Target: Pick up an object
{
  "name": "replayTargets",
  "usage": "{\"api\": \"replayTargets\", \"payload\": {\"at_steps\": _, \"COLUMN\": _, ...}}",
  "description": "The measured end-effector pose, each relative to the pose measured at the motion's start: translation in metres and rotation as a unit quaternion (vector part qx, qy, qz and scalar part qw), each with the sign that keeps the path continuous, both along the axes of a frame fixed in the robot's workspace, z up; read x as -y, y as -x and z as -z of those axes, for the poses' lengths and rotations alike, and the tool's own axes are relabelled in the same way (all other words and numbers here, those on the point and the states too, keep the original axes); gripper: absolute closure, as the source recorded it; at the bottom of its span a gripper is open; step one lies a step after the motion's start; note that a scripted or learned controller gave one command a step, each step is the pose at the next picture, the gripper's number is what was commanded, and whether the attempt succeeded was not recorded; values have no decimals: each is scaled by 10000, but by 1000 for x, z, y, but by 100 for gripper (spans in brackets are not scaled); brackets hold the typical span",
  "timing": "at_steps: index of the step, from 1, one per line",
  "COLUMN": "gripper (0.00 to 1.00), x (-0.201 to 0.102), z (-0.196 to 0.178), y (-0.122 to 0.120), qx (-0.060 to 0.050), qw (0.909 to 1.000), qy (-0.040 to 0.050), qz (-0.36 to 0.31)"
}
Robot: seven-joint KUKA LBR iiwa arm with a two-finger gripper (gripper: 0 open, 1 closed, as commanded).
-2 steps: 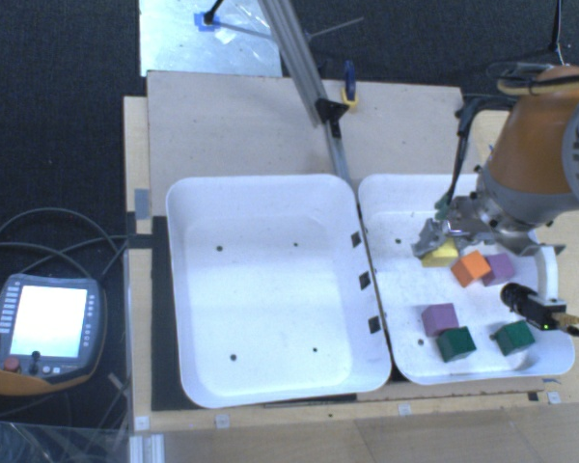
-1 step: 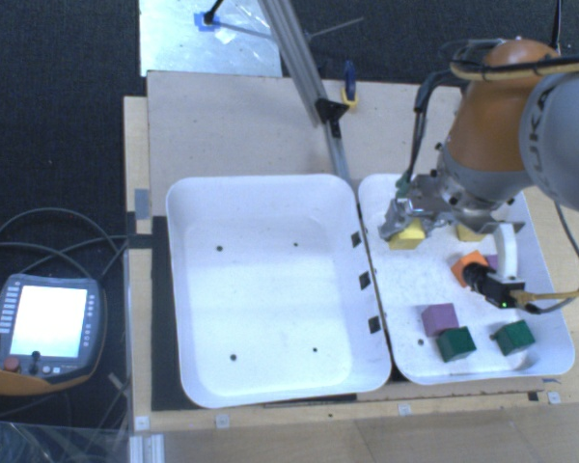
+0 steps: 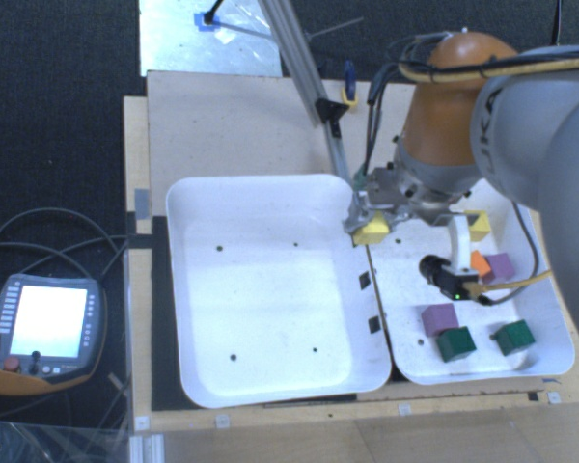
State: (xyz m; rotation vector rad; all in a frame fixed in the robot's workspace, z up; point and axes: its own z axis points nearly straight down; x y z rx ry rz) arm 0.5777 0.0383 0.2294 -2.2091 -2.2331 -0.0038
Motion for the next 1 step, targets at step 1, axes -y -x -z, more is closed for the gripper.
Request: {"api": "replayTargets", "payload": {"at_steps": 1, "gripper": 100, "x": -46, "z": 9, "y": -24, "qx": 6, "qw": 10000, "qy": 4, "qz": 6}}
